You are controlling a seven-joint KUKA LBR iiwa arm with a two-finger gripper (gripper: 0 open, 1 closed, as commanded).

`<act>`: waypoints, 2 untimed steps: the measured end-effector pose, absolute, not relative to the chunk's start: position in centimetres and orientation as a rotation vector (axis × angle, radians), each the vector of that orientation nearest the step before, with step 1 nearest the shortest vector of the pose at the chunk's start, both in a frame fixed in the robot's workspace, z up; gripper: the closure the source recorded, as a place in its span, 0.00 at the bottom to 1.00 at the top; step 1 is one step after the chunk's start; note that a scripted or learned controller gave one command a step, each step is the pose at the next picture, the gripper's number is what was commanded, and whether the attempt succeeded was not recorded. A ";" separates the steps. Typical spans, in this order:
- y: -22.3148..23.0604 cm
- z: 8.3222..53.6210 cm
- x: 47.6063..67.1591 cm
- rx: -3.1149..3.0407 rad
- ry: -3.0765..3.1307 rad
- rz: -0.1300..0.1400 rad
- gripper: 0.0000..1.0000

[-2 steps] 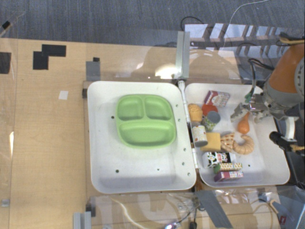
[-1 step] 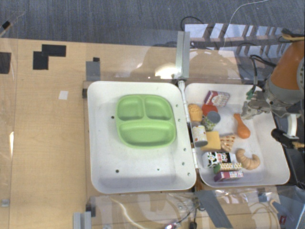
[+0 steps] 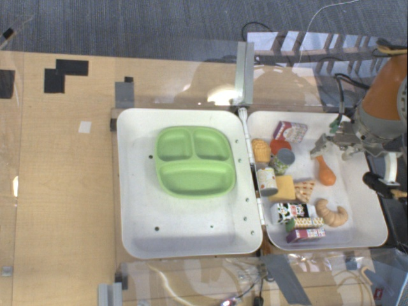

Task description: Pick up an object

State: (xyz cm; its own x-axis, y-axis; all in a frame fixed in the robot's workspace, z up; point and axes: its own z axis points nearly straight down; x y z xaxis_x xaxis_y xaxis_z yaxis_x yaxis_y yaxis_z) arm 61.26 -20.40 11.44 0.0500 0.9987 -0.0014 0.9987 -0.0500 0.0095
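Gripper (image 3: 331,142): we log it over the upper right part of the right bin (image 3: 380,225), reaching in from the right, metal fingers spread and nothing between them, so we count it as released. Nearest item, and our guess at the target: carrot (image 3: 325,170), orange, lying on the bin floor just below the gripper and a little to its left. Its long axis runs from a thin end at upper left to a fat end at lower right, roughly crosswise to the line between the fingertips as far as we can judge from this slant. The one arm (image 3: 386,101), grey with an orange band, enters at the right edge and is partly cut off there. Next outward: croissant (image 3: 333,212) below the carrot, well apart from the gripper. Then a cluster along the bin's left side: red packet (image 3: 289,132), bread roll (image 3: 260,150), can (image 3: 267,182), yellow block (image 3: 285,187), cow-print carton (image 3: 290,211), purple box (image 3: 306,234). These touch or overlap, and we cannot separate every edge. Left bin (image 3: 137,234): green tray (image 3: 194,160), three compartments. We cannot tell the gripper's height above the carrot.
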 end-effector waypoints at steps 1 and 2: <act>-19.0 8.9 61.8 2.003 2.408 0.008 0.00; -18.9 10.2 62.1 1.997 2.405 0.017 1.00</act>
